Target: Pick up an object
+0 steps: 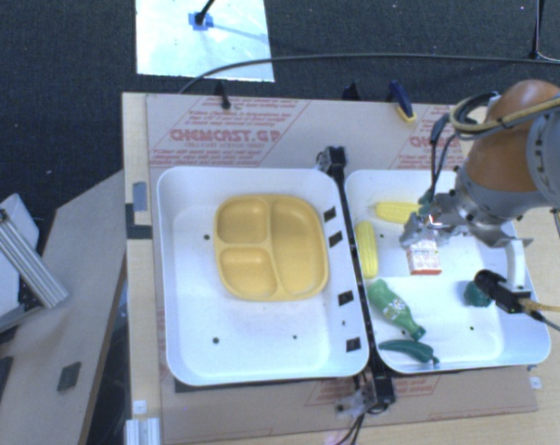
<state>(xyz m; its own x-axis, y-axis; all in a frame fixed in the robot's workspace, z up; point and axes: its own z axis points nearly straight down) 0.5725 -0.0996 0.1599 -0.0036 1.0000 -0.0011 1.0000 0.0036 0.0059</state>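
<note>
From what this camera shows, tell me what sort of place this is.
Most likely a robotics lab's grasping test bench. A grey and orange arm reaches over two white bins holding toy items such as a yellow divided plate and a corn cob, with cables running across the dark carpet.

Gripper (423,233) fingers too blurred to read. Arm (512,160) cut off at right edge. Red-white packet (426,260) top hidden under gripper; print unreadable.

Grey arm (549,160), orange band (502,133), black cables looped above wrist.
</note>
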